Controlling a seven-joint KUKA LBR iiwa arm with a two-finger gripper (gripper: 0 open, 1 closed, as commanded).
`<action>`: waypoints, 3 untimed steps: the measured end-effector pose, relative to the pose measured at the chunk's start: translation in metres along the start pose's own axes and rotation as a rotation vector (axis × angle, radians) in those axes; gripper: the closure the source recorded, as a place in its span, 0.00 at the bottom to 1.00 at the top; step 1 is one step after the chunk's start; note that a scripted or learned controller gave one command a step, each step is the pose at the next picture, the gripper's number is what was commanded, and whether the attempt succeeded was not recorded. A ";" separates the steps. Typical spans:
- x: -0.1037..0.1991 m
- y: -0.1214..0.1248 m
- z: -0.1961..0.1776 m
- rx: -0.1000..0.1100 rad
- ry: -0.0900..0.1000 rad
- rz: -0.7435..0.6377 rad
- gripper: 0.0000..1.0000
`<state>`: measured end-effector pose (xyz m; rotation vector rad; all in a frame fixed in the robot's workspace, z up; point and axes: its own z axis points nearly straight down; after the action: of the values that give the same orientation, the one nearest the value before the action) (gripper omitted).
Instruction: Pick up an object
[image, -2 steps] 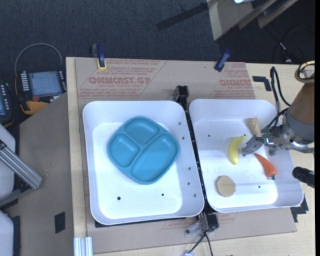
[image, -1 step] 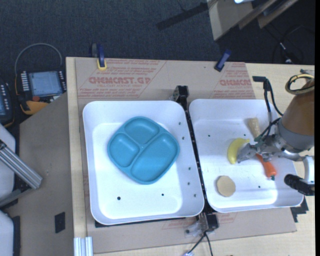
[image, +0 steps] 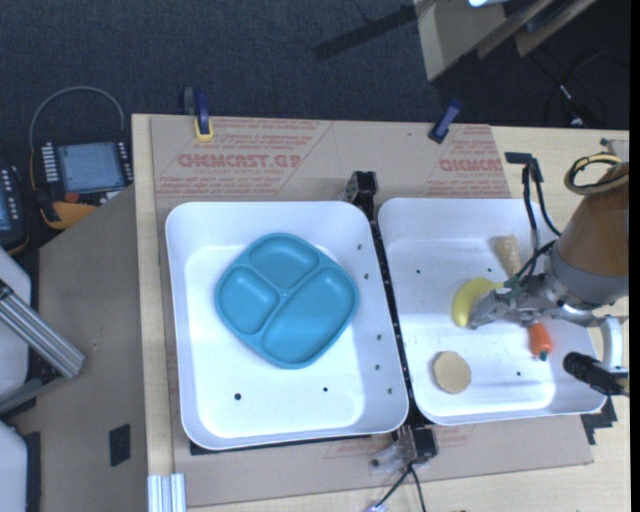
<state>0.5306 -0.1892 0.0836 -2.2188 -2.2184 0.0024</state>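
The right bin (image: 440, 215) holds a yellow rounded object (image: 467, 299), a flat tan disc (image: 452, 372), a beige block (image: 507, 253) and a small orange piece (image: 541, 341). My gripper (image: 497, 306) reaches in from the right, low over the bin, and its tip lies against the right side of the yellow object. Its body partly covers that side of the object. The orange piece lies just below the gripper's wrist.
The left bin (image: 200, 380) holds a blue divided plate (image: 287, 298). A black clamp (image: 362, 186) sits between the two bins at the back. Cables run along the right bin's far right edge (image: 535, 200).
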 end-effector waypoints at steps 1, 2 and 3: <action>0.000 0.001 -0.011 -0.003 -0.002 0.000 1.00; 0.001 0.007 -0.055 -0.010 -0.005 -0.001 1.00; 0.004 0.008 -0.099 -0.010 -0.004 -0.002 1.00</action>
<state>0.5386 -0.1851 0.1826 -2.2242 -2.2276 -0.0042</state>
